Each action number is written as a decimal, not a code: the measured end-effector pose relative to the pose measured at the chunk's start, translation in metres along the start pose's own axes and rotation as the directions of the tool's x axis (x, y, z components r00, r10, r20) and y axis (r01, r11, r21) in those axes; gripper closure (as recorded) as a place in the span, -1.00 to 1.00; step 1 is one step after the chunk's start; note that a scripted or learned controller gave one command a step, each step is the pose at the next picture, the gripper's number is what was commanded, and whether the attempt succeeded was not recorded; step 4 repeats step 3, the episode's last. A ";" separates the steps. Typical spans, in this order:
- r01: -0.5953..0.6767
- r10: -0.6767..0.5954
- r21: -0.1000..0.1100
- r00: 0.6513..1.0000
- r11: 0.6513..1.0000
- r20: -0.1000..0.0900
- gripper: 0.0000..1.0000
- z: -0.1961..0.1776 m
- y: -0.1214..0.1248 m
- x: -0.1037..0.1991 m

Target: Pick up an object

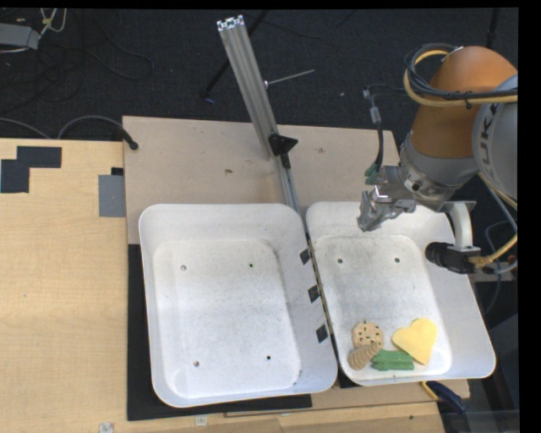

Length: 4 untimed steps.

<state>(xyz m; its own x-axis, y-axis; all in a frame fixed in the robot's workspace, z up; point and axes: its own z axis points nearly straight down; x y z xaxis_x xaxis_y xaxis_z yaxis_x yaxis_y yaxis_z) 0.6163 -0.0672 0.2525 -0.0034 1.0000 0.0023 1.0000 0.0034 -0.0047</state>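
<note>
Right bin point(473, 338), yellow heart point(416, 339) at near corner, end effector point(372, 220) well apart

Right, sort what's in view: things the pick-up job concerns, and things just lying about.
Job:
- gripper
- yellow heart
- green piece
- tan cookie
- ridged tan piece
- right bin

Lying about:
- left bin
- aluminium rail
- floor cables

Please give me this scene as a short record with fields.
bins: left bin and right bin, side by side
objects: yellow heart, green piece, tan cookie, ridged tan piece, clustered in the right bin's near corner
end effector: above the right bin's far edge, apart from the objects
task state: nothing picked yet
</note>
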 end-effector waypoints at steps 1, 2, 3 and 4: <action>0.001 -0.001 -0.004 1.000 1.000 0.000 1.00 -0.004 0.015 0.054; 0.000 0.000 -0.003 1.000 1.000 0.001 1.00 0.006 0.036 0.103; -0.001 0.001 -0.004 1.000 1.000 0.000 1.00 0.003 0.048 0.152; -0.001 0.001 -0.004 1.000 1.000 0.000 1.00 0.003 0.048 0.152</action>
